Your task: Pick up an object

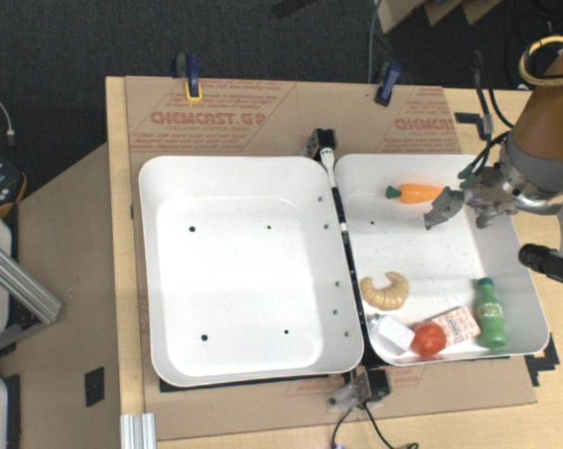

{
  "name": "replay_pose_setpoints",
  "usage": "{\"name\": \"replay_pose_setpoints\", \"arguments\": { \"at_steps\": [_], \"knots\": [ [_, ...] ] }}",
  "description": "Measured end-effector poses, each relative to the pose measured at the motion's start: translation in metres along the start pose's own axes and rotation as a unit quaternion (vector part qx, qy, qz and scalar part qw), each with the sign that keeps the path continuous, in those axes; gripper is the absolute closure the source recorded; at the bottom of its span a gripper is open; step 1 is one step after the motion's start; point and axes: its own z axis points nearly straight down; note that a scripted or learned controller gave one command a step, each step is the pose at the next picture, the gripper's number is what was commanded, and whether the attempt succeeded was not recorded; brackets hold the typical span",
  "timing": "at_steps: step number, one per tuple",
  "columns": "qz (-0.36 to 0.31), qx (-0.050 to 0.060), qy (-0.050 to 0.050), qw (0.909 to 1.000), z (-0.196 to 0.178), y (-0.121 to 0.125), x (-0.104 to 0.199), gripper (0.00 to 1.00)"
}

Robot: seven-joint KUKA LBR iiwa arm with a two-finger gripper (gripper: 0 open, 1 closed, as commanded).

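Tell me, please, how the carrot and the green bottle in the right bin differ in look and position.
The carrot is orange with a green tip; the green bottle is green with a white cap. The carrot lies crosswise near the bin's far edge, just left of the claw; the bottle lies lengthwise near the front right corner, beside a red-and-white packet. Both lie flat in the right bin.

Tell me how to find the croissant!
Look at the right bin, the one with toys in it. Near its left wall, just above the pile in the near corner, lies the croissant. It is tan and curved like a crescent, unlike the red tomato, the green bottle and the orange carrot.
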Motion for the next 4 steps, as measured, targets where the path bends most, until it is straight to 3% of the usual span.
{"name": "replay_pose_setpoints", "arguments": {
  "at_steps": [1, 2, 3, 4],
  "knots": [
    [0.000, -0.002, -0.001, 1.0000, -0.011, 0.001, 0.000, 1.00],
    [-0.001, -0.004, -0.001, 1.0000, -0.083, -0.032, 0.011, 1.00],
    [-0.001, -0.002, -0.001, 1.0000, -0.096, -0.038, 0.017, 1.00],
    [-0.001, -0.006, -0.001, 1.0000, -0.186, -0.049, 0.027, 1.00]
  ]
}}
